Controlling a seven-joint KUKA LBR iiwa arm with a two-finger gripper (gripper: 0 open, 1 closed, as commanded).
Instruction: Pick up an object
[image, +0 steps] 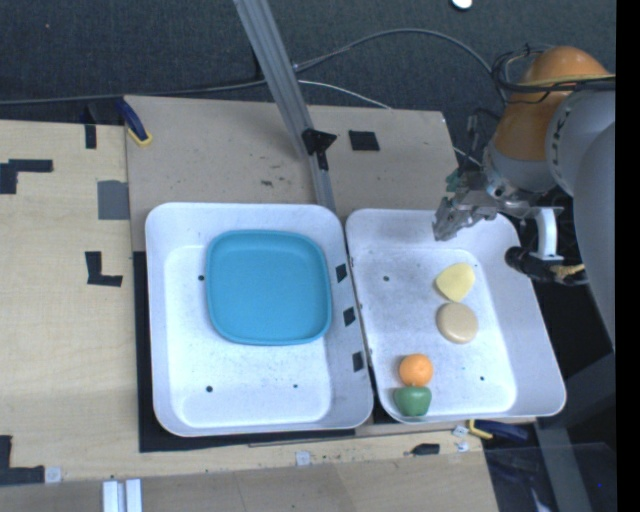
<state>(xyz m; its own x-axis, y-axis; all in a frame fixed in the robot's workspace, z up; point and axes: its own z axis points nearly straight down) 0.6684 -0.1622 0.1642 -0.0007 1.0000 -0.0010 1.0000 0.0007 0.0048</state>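
Observation:
In the right bin (395, 255) lie several small objects: a yellow piece (456, 281), a tan round piece (457, 322) below it, an orange ball (415, 369) and a green piece (412, 401) at the near edge. My gripper (449, 224) hangs over the bin's far right part, above and apart from the yellow piece. Nothing shows between its fingers.
The left bin (175, 330) holds a blue square plate (268, 286). A slanted metal pole (290, 95) rises behind the bins. Cables run across the dark floor at the back. The arm's orange band (545, 95) and grey body stand at the right.

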